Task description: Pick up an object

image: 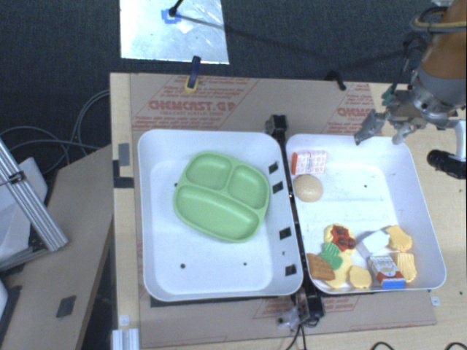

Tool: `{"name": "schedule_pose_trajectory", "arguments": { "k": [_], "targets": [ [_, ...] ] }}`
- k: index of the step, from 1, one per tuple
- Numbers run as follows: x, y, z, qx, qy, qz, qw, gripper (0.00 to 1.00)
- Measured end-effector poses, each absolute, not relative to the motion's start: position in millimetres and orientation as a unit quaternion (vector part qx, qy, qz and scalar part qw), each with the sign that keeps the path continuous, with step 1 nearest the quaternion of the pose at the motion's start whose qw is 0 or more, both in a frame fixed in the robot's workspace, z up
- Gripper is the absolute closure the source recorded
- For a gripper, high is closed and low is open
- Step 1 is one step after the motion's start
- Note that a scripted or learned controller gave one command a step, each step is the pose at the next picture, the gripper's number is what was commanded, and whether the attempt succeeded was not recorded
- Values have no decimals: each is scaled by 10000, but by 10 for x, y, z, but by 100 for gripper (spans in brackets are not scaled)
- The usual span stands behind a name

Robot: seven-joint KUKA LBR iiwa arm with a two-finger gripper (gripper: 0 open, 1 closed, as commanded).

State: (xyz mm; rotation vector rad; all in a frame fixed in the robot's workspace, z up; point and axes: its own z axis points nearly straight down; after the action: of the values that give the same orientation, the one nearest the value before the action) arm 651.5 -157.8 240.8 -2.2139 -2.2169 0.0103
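My gripper (382, 131) hangs above the far right edge of the right bin (408, 188), open, with nothing between its two spread fingers (365, 130). Below it in that bin lie a red-and-white carton (309, 161) and a tan round bun (308, 188) near the bin's left wall. A heap of toy food (361, 257) fills the bin's near part: a red-and-yellow piece, a green piece, yellow biscuits, a small box with a red label.
The left bin (157, 217) holds a green divided plate (222, 195). Black clips join the two bins along the middle seam (281, 188). A shiny metal sheet (174, 20) lies beyond the bench; aluminium rails (25, 203) stand at left.
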Motion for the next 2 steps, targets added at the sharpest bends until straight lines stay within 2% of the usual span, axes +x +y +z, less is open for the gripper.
{"name": "schedule_pose_trajectory", "arguments": {
  "k": [1, 2],
  "targets": [
    [6537, -1574, 2490, -7058, -7084, -3, -7, 0],
    [6541, -1577, 2076, -7063, -7079, 3, 2, 0]
  ]
}}
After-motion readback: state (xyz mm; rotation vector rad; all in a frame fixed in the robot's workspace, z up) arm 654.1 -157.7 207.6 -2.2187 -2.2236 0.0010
